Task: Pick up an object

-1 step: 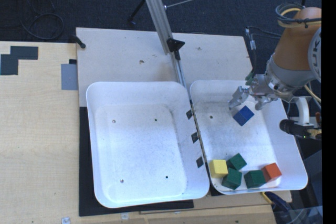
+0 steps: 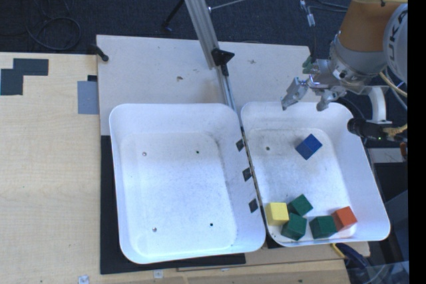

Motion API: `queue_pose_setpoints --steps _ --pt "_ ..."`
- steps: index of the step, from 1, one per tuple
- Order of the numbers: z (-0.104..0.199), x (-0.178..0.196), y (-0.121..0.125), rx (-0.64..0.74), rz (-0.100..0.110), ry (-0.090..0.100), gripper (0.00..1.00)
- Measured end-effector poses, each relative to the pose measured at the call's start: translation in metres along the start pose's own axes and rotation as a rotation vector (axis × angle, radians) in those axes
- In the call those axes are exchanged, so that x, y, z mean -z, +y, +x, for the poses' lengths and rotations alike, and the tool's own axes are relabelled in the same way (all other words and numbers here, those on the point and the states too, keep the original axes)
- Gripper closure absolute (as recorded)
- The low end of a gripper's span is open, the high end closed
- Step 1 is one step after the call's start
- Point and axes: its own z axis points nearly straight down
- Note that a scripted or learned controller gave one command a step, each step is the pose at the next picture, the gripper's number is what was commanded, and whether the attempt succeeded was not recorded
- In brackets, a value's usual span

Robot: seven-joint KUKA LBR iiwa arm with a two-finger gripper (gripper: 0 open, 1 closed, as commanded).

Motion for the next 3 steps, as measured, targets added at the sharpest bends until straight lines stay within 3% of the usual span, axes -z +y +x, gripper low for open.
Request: queue_pose_setpoints --steps 1,2,3 --pt "-0.049 -0.097 -0.008 -0.008 0.016 0.0 0.0" --pt "-0.062 -0.148 -0.021 -0.003 0.004 0.0 0.0" --pt "-0.028 -0.165 -0.056 -0.003 0.004 -0.002 0.0"
